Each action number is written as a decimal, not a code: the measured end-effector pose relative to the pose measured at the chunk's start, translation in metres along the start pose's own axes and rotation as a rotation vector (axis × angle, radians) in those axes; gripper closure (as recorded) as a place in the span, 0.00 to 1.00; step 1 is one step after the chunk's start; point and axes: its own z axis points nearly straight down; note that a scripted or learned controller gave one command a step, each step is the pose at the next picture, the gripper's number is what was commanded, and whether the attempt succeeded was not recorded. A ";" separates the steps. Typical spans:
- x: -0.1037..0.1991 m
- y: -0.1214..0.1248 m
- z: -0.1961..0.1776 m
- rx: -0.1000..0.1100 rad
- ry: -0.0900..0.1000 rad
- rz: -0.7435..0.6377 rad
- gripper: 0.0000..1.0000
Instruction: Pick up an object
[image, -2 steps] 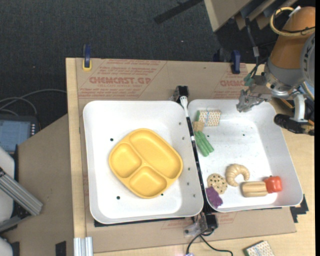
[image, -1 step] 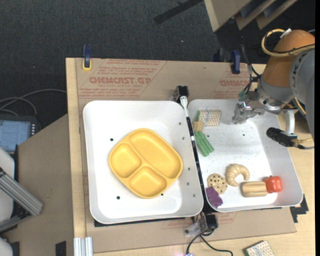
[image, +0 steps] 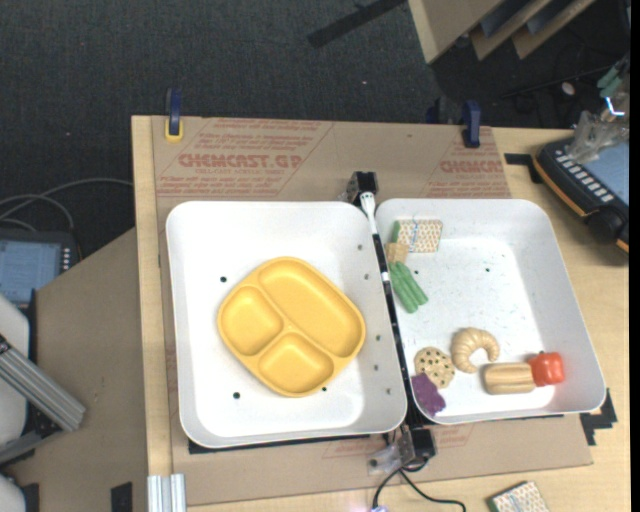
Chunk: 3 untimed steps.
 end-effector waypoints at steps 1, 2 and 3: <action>0.007 -0.008 0.156 0.035 0.015 -0.002 1.00; 0.038 -0.009 0.247 0.031 0.015 -0.004 1.00; 0.002 -0.038 0.171 0.017 0.007 0.001 1.00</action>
